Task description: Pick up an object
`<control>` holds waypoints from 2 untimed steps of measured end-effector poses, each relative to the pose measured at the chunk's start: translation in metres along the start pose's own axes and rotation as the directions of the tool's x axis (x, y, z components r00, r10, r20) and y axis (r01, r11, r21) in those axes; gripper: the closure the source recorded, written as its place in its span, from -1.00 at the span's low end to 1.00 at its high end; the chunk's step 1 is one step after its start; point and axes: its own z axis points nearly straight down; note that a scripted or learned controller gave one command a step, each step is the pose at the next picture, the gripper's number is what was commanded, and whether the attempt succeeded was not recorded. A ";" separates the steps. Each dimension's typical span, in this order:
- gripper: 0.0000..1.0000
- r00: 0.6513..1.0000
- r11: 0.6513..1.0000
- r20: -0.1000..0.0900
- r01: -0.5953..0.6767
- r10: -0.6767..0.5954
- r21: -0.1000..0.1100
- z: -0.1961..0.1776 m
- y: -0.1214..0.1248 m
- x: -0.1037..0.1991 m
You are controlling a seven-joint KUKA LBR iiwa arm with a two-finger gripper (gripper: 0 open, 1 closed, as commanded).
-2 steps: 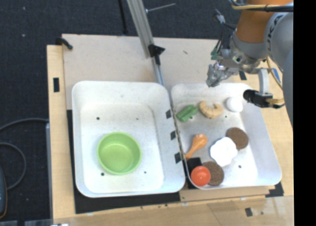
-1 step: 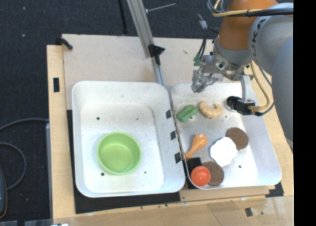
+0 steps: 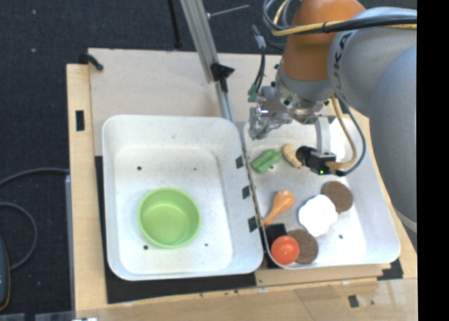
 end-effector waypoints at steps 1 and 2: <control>1.00 1.000 1.000 -0.001 0.000 0.000 0.000 -0.014 -0.024 0.043; 1.00 1.000 1.000 -0.001 0.002 -0.002 0.000 -0.024 -0.038 0.097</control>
